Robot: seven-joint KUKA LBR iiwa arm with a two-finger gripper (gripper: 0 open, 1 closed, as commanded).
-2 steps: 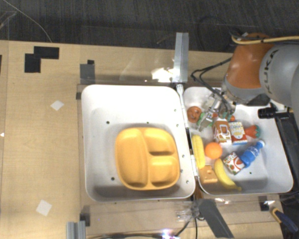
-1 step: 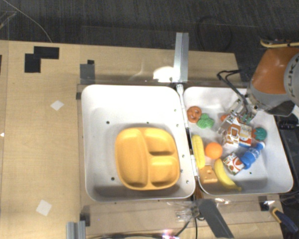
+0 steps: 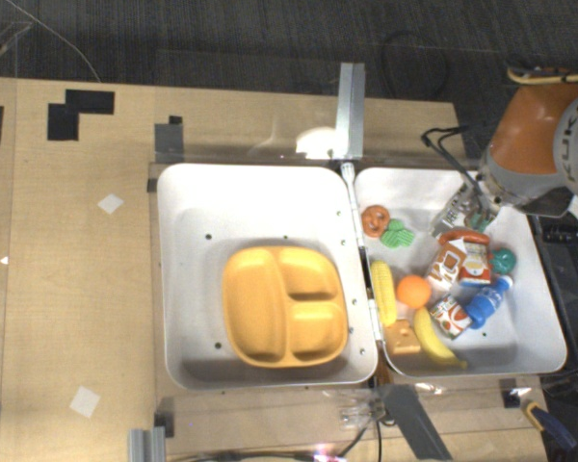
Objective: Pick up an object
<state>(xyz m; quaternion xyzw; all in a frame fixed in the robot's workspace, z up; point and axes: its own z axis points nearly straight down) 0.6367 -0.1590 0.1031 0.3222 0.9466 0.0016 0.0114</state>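
Observation:
My gripper (image 3: 465,221) hangs at the back of the right bin (image 3: 535,349), its tips just above the top edge of a red and white carton (image 3: 465,261). It looks open, with nothing between its fingers. Around the carton lie a teal ball (image 3: 503,260), a blue bottle (image 3: 486,303), a small red and white can (image 3: 449,317), an orange (image 3: 413,291), a banana (image 3: 434,339), a yellow corn cob (image 3: 382,292), a cheese wedge (image 3: 401,339), a green toy (image 3: 398,234) and an orange-red round toy (image 3: 375,220).
The left bin (image 3: 183,258) holds a yellow divided plate (image 3: 284,304). A metal post (image 3: 352,114) rises behind the wall between the bins. The grey and orange arm (image 3: 539,142) comes in over the right bin's back right corner.

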